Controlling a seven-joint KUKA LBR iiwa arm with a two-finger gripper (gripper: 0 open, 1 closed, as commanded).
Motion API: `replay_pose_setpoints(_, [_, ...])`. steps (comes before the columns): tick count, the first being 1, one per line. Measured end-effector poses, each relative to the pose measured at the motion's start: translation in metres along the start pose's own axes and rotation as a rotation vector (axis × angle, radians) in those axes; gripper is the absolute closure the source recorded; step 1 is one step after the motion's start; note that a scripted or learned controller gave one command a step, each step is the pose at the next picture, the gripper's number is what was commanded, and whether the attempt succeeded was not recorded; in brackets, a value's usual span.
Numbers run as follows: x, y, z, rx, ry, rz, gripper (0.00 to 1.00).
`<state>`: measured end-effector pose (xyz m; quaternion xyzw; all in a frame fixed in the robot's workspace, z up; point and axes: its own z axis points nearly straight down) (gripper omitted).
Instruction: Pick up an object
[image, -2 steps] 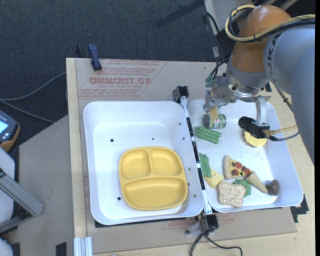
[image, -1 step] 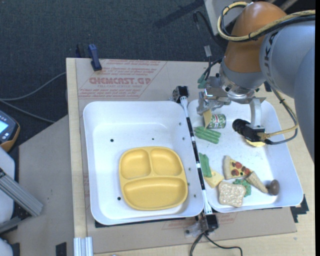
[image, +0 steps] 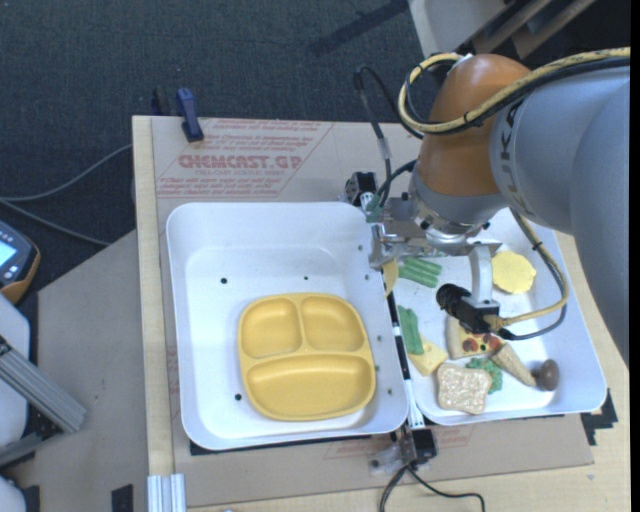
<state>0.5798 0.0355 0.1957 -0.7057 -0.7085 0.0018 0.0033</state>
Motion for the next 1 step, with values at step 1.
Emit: replay_pose_setpoints(1, [-0.0336,-0.0306,0.0020,-0.002,-0.002,0.008,1.00])
